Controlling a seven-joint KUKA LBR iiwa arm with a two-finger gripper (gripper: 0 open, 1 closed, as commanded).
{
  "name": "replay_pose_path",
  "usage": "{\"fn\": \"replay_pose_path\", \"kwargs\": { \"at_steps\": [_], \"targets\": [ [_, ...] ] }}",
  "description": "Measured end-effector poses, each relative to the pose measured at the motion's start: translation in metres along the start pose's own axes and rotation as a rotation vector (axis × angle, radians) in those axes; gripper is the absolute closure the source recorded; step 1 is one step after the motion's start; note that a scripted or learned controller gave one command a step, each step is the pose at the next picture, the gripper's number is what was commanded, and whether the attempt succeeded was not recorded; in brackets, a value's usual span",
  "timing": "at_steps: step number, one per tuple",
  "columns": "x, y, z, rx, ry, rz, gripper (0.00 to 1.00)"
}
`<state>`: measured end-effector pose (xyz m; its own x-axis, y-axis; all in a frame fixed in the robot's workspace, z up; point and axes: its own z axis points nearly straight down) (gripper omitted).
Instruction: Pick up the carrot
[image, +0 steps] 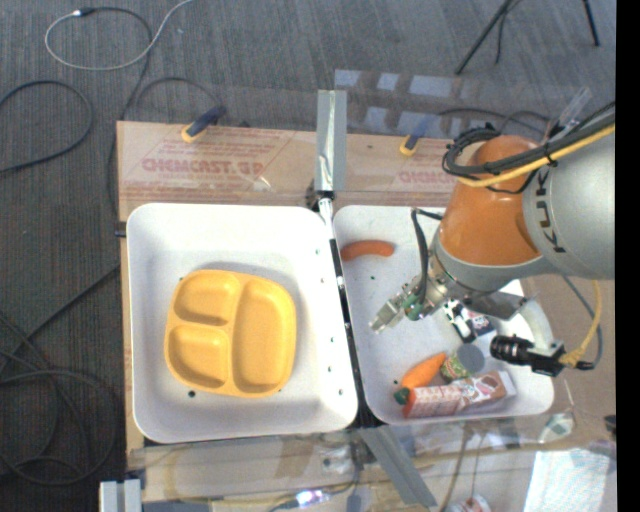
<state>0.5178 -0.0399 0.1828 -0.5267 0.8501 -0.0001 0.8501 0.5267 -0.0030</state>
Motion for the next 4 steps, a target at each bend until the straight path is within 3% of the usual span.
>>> {"fn": "replay_pose_path", "kwargs": {
  "at_steps": [1, 2, 3, 4],
  "targets": [
    [0.000, 0.000, 0.000, 0.000, 0.000, 0.000, 0.00],
    [0.015, -0.009, 0.000, 0.000, 0.001, -0.025, 0.00],
    [-0.037, -0.060, 0.094, -0.009, -0.007, 0.053, 0.00],
    [-0.036, -0.058, 0.085, -0.011, -0.005, 0.053, 1.00]
  ]
}}
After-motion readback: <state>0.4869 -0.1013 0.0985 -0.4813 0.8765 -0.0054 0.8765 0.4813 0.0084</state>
